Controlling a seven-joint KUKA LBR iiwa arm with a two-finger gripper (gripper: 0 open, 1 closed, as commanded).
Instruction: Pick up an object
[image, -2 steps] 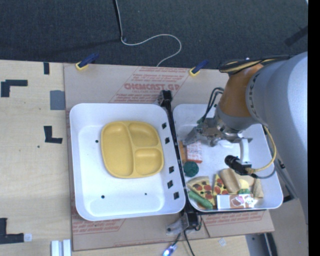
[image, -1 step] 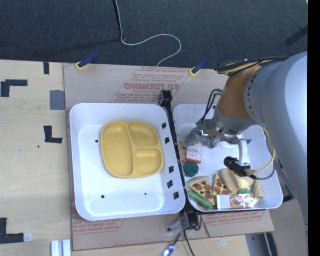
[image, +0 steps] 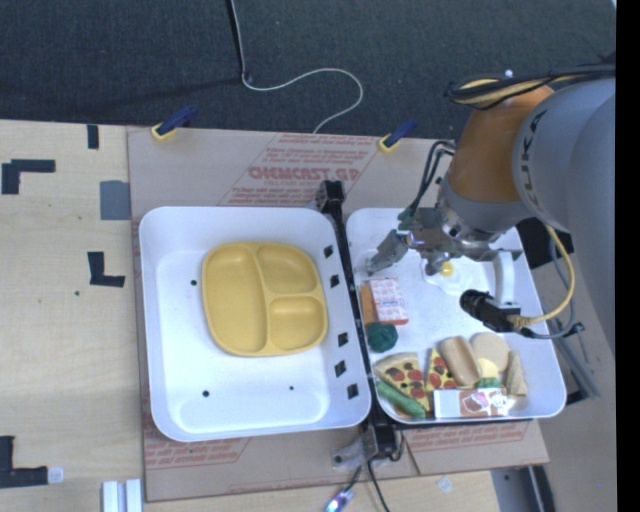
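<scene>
Pizza slices (image: 412, 376), red-topped, lie flat in right bin (image: 535, 300).

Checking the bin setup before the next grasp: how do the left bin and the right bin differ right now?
The left bin holds one large thing, a yellow divided plate; the right bin holds many small toy foods, such as pizza slices and a hot dog. The gripper hangs over the right bin, not the left bin. The left bin looks wider than the right bin. Both are shallow, white and side by side.
</scene>
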